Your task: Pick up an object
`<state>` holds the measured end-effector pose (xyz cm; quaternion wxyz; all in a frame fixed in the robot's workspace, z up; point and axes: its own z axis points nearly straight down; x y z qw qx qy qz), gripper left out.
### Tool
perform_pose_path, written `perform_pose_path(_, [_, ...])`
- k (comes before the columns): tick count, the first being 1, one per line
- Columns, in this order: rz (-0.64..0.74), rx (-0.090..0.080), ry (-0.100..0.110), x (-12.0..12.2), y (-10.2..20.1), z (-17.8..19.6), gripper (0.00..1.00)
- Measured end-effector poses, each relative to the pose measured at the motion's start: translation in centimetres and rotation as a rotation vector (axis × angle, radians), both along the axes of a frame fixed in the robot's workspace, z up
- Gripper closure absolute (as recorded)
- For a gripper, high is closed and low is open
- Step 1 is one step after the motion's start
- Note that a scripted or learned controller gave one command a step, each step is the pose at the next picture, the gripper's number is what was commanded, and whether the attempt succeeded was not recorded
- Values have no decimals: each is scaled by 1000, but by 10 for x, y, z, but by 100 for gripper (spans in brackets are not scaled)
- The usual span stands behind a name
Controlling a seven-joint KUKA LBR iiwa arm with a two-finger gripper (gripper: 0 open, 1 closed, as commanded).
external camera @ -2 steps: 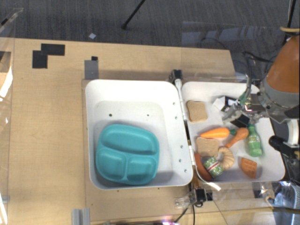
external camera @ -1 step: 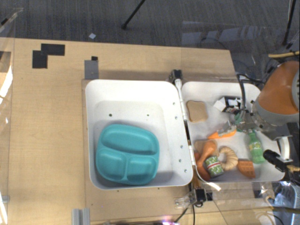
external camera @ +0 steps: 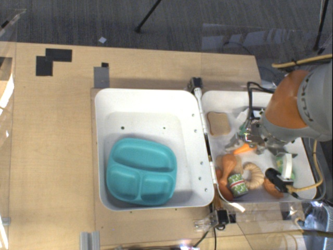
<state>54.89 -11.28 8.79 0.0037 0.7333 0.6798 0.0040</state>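
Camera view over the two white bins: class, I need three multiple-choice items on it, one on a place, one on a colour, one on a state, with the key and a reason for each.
1. Where does the teal plastic divided tray lie?
A. in the left white bin
B. in the right white bin
C. on the wooden bench

2. What colour is the band above the arm's wrist?
A. blue
B. orange
C. green

3. How does the teal tray rest?
A. standing on edge
B. flat on the bin floor
C. lifted in the air

Key: 1 A, it sits in the near part of the left bin, apart from the small items in the right one. 2 B, the band is orange against the grey arm. 3 B, it lies flat with its compartments facing up.
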Motion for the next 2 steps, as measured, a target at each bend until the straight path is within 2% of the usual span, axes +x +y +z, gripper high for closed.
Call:
perform_pose_path(1, [4,1,-6,3,1,13,100])
perform_pose_path(2, [210,-2,1,-6,43,99,100])
